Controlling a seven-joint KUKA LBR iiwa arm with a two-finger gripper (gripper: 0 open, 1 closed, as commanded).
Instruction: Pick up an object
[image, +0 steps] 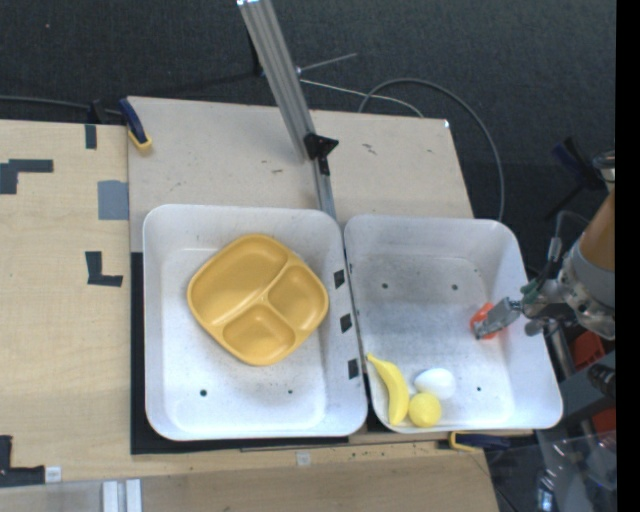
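Objects for picking are lying in the right bin (500, 240): a banana (391, 389), a white egg-shaped piece (435, 379) and a small yellow ball-like fruit (425, 409) are crowding together at the near edge, the three touching or nearly so. A small orange-red item (489, 318) is sitting apart from them near the right wall of that bin. The left bin (160, 400) is holding a yellow divided plate (258, 298), lying flat near its middle.

The arm (605, 250) is reaching in from the right, and the gripper (532, 300) is hanging over the right rim of the right bin, just beside the orange-red item. Whether the gripper is spread or closed I cannot tell; that part is small and dark against the bench edge. Nothing is visibly lifted, and the orange-red item appears to be resting on the bin floor, though whether the tool is touching it is unclear.

Judging by this, the approach step is under way and the grasp is not yet secured. The next move is calling for the tool to centre over the orange-red item, keeping clear of the bin wall close behind it, then descend and close. If the cluster is the target instead, the tight packing is making a clean single pick harder.
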